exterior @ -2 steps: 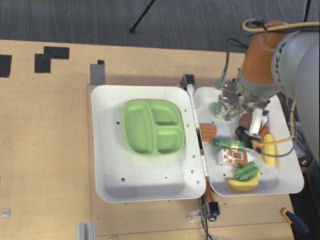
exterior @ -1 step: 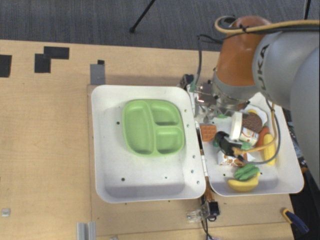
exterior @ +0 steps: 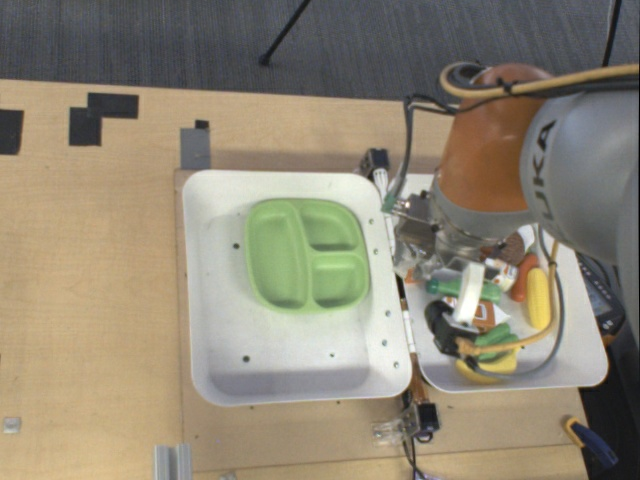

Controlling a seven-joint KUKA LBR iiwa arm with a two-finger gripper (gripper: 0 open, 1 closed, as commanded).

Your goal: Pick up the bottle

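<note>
From my remote seat I see the arm (exterior: 520, 138) filling the upper right of the frame, its orange band sitting just above the right bin (exterior: 590, 363); the wrist hangs low over that bin's upper left part, and the gripper (exterior: 440, 258) is buried in the clutter below it; whether it is spread, pressed together or pinching anything I cannot tell, since the wrist body hides it.

The bottle (exterior: 468, 298) I take to be the white and green piece lying tilted in the middle of the right bin, just below the wrist and right of centre frame; I am not certain of its outline, because other items crowd it; a green-capped end points up and left of it, near the gripper.

Around it, in the same bin, I see an orange-red item (exterior: 520, 273) to the right, a yellow banana-like piece (exterior: 538, 298) further right again, a black object (exterior: 442, 323) to the lower left, and yellow and green pieces (exterior: 492, 353) along the bin's lower edge; a cable loops from the arm down across the bin's right side.

The left bin (exterior: 230, 368) takes the centre of the frame and holds a green divided plate (exterior: 305, 253), lying flat in its upper half; the two bins touch along their shared edge.
</note>
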